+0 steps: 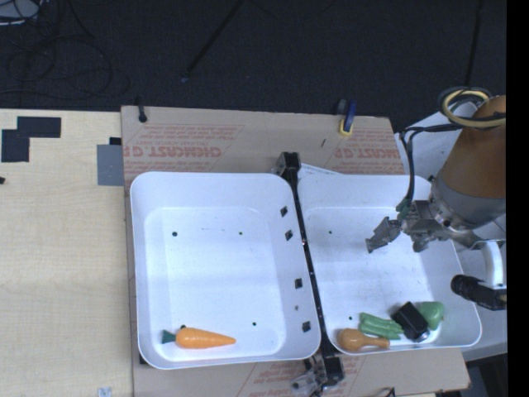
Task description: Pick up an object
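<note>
My gripper [382, 236] hangs over the middle of the right bin [347, 222], its dark fingers pointing down and to the left, open with nothing between them. Along that bin's front edge lies a cluster: an orange gourd-shaped toy [362, 341], a green pod-like toy [382, 326], a black block [411, 321] and a light green toy [431, 311]. The gripper is well behind this cluster and apart from it. An orange carrot with a green top [203, 338] lies in the front left corner of the left bin [165, 197].
A black divider rail [299, 246] runs between the two bins. Cardboard [248, 139] lies under the bins, with a blue and yellow clip [348, 118] at its back edge. The arm's grey and orange body [475, 168] stands over the right bin's right side.
</note>
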